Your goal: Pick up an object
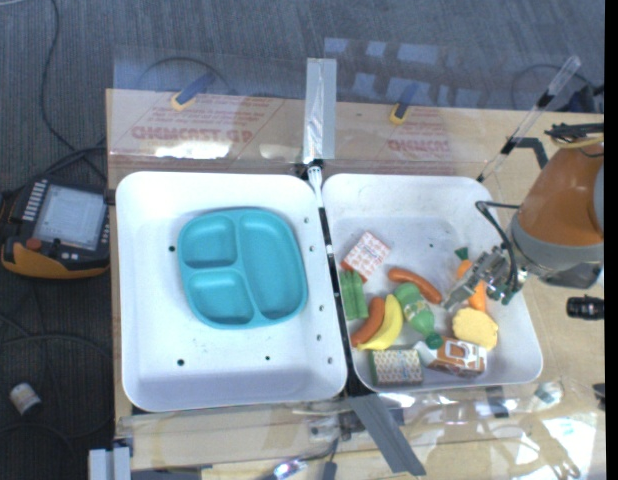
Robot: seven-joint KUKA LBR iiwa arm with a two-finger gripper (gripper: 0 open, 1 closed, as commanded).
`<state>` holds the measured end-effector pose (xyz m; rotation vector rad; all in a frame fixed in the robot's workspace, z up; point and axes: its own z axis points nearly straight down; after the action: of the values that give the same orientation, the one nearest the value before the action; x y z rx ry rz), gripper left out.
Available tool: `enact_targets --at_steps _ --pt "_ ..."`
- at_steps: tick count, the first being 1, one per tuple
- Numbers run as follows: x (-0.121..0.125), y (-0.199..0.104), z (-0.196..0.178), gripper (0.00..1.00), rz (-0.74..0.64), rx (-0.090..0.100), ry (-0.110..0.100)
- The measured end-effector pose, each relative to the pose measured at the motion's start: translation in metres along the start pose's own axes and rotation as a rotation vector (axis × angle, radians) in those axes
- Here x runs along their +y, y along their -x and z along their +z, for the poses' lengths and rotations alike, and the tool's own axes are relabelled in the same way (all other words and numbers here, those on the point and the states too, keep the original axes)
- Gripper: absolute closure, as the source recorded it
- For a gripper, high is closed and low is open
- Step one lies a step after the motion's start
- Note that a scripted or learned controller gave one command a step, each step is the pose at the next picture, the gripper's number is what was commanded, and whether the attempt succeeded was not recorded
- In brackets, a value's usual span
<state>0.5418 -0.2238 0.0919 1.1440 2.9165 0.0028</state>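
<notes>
Camera view, hand [486, 280] low in the right bin [429, 200], can't tell its grip, small orange piece [477, 299] right at its tip, yellow lump [475, 327] just below, teal plate [241, 267] in the left bin [149, 298]

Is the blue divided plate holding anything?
Empty: the blue divided plate in the left bin shows three bare compartments.
</notes>
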Motion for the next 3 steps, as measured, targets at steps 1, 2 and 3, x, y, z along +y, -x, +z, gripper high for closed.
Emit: enact_targets --at_steps 1,2,3 --pt "0.002 0.000 -0.009 1.00 -0.001 -0.002 0.004" --pt "0.015 0.014 -0.106 1.00 0.227 0.005 -0.006" --pt "0.015 0.014 -0.105 0.00 0.227 0.005 -0.006"
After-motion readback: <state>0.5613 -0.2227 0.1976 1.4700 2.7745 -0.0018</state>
